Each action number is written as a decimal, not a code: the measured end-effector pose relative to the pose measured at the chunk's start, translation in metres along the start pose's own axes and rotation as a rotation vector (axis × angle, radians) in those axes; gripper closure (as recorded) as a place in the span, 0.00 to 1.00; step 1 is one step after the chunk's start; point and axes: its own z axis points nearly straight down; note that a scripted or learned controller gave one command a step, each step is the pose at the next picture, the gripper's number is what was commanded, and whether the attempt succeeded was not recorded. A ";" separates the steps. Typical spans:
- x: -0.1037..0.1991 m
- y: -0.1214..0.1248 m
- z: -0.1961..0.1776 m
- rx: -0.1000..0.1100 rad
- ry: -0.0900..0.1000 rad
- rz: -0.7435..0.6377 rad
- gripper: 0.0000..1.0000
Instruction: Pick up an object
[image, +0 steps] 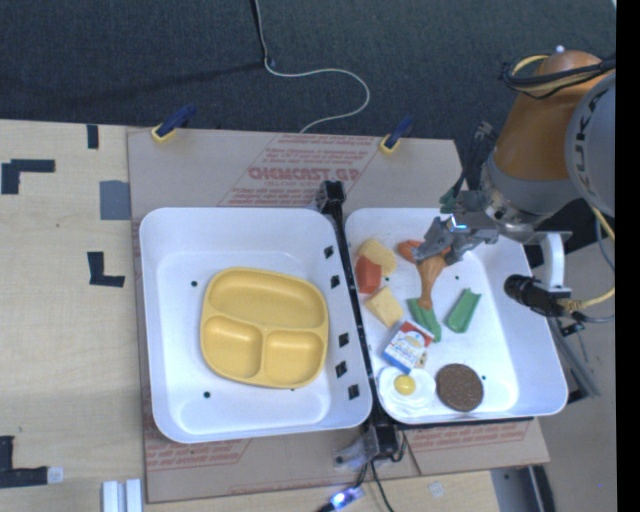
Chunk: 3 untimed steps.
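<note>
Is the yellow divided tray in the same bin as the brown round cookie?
No, the yellow tray lies in the left bin, the cookie in the right bin.

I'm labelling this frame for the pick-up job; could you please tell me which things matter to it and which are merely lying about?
Belonging to the job:
end effector
right bin
toy carrot
green pieces
cheese wedge
fried egg
brown patty
small carton

Just lying about:
yellow divided tray
left bin
white cable
clamps

Looks like a robotics lab: two white bins (160, 300) clamped onto a cardboard sheet (290, 170) on a wooden bench (60, 330), cable (320, 80) trailing across dark carpet (130, 50) at the far side.
</note>
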 end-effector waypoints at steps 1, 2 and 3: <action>0.037 -0.045 0.002 0.001 -0.001 0.000 1.00; 0.058 -0.072 0.010 0.001 -0.001 0.001 1.00; 0.050 -0.066 0.015 -0.002 -0.002 0.001 1.00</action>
